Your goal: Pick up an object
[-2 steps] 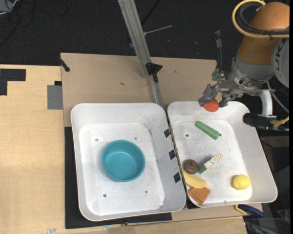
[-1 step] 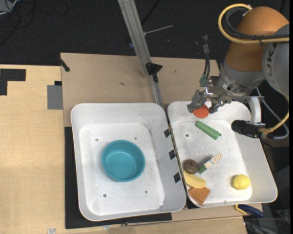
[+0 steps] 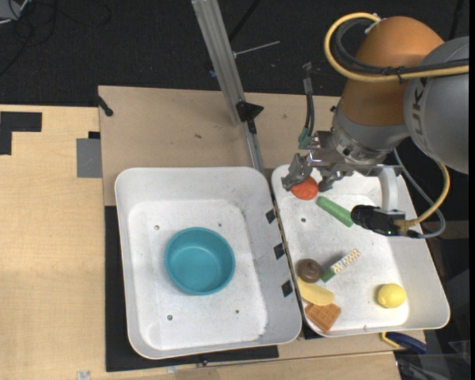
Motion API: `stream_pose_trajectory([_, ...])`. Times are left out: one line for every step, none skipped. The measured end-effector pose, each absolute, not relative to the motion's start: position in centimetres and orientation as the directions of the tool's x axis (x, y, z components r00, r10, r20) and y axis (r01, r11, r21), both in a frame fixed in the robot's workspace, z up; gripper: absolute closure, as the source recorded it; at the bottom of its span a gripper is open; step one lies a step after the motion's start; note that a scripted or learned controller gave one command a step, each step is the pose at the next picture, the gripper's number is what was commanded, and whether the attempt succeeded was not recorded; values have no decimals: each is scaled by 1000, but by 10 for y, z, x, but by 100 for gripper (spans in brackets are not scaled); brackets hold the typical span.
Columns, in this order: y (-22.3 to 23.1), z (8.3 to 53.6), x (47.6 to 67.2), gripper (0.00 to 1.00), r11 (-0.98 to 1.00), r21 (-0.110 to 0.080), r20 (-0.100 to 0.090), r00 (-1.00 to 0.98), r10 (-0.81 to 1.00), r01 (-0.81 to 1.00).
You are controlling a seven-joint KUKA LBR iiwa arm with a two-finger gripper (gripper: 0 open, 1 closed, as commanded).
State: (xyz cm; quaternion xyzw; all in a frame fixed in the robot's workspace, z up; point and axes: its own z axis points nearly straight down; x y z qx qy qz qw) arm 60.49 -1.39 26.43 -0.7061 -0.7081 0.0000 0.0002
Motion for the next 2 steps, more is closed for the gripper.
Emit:
stream_pose_trajectory([31, 265, 590, 100, 3, -1, 1, -3, 1000, 1000])
stream_pose_trajectory([75, 263, 573, 100, 3, -1, 1, -3, 1000, 1000])
